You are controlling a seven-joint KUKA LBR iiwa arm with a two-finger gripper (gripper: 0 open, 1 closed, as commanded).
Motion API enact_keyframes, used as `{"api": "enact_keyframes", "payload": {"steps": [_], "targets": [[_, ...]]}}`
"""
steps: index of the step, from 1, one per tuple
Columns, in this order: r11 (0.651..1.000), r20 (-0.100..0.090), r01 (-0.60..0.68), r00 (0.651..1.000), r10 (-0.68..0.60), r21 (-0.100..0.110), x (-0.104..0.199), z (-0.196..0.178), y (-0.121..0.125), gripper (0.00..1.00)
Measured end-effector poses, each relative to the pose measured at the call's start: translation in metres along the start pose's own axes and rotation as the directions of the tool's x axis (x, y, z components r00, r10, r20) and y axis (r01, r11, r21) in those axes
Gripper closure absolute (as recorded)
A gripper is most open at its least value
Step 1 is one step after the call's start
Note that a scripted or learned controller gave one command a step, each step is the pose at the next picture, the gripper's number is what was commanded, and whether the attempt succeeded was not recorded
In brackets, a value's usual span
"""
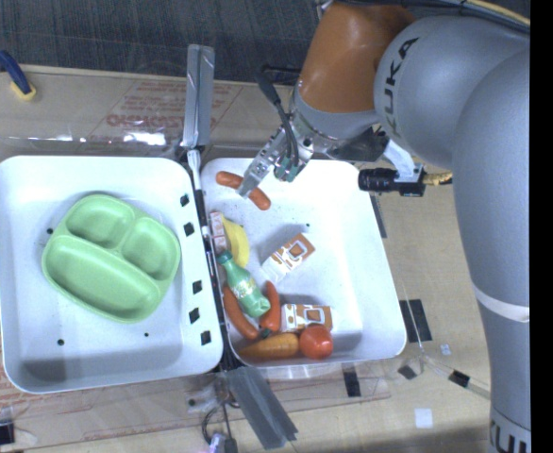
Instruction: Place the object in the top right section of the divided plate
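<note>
A green divided plate (111, 258) lies tilted in the left white bin (22, 347), with nothing in its sections. My gripper (272, 173) hangs over the far left corner of the right bin (376, 281). Its fingers stand apart, so it is open. The left fingertip (256, 179) overlaps the middle of an orange-red sausage (231, 180) that lies on the bin floor by the far wall. The sausage is not seen clasped between the fingers.
The right bin holds a banana (240, 243), a green bottle (246, 291), two white-and-orange cartons (289, 253) (305, 316), a tomato (316, 342), a carrot (269, 348) and red sausages along its left and near sides. A metal divider (199, 102) runs between the bins.
</note>
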State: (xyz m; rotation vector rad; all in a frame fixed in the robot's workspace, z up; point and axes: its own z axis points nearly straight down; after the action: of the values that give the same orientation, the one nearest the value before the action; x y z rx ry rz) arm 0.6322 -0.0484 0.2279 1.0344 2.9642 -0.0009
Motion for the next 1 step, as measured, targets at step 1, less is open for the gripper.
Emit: {"api": "enact_keyframes", "payload": {"steps": [1], "targets": [[0.996,-0.004,-0.087,0.996,0.087,0.002,0.0521,0.0081,0.0587,1.00]]}}
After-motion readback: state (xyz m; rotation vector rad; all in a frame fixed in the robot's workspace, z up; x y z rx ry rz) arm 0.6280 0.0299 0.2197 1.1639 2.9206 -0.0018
